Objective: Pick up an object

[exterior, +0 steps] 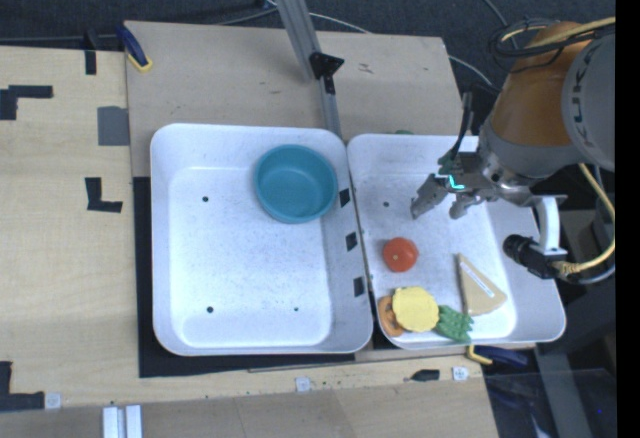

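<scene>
The yellow toy [414, 308], green toy [455, 324] and wedge [482, 290] are crowding the right bin [385, 166]; a slip could be caused there. The red ball [400, 253] is lying apart below the gripper [444, 203], spread and unladen. A blue bowl [295, 183] is being held by the left bin [190, 256].

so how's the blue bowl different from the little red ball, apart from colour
The blue bowl is far larger than the red ball. The bowl is an open, hollow dish, while the ball is a closed round shape. The bowl sits in the left bin, at its far side, and the ball lies in the right bin near its middle, close to other small items. Both rest on a bin floor, apart from the end effector.
</scene>
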